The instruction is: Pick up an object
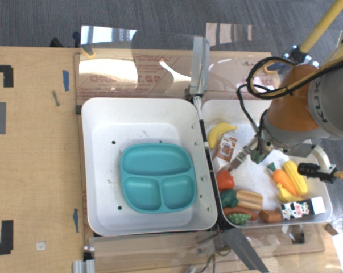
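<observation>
My gripper (237, 162) hangs low in the right bin (322, 182), reaching left from the grey and orange wrist (290, 115). Its tip is just right of a brown packet (225, 149) and just above a red pepper (225, 181). I see nothing held in it. A yellow banana (222, 132) lies at the bin's back left. A carrot (281, 178) and a corn cob (296, 176) lie to the right of the gripper. Along the front lie a green broccoli (228, 198), a hot dog bun (250, 198) and a cow-patterned carton (301, 209).
The left bin (97, 152) holds a teal divided plate (157, 176). The ridge between the two bins (208, 164) runs close to the left of the gripper. Black cables (256, 78) loop above the wrist. A cardboard sheet (29, 152) covers the bench at left.
</observation>
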`<state>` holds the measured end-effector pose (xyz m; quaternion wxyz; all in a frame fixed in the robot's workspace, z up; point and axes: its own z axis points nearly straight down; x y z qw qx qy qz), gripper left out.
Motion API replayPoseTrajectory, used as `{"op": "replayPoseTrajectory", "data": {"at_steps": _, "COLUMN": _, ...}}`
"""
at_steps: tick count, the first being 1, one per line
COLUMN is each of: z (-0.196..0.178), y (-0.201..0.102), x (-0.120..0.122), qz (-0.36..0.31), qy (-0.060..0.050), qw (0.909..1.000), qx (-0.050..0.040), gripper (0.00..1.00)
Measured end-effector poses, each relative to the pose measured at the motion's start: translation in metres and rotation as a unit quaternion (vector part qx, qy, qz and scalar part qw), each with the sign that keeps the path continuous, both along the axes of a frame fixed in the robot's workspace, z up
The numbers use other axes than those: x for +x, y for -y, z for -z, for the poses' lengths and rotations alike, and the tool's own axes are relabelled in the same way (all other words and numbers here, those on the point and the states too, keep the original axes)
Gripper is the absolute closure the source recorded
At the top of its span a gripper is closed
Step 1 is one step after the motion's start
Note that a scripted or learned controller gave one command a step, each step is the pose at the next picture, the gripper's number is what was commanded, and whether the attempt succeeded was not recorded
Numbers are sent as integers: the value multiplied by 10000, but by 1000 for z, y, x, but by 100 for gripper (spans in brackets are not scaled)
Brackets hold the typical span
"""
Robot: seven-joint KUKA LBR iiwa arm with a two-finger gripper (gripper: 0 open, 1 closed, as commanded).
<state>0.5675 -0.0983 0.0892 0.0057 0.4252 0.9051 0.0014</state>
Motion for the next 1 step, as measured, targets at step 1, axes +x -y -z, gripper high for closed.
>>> {"op": "replayPoseTrajectory", "data": {"at_steps": 1, "z": 1, "y": 22, "x": 51, "qz": 793, "qy": -17, "qw": 9968, "qx": 8, "gripper": 0}}
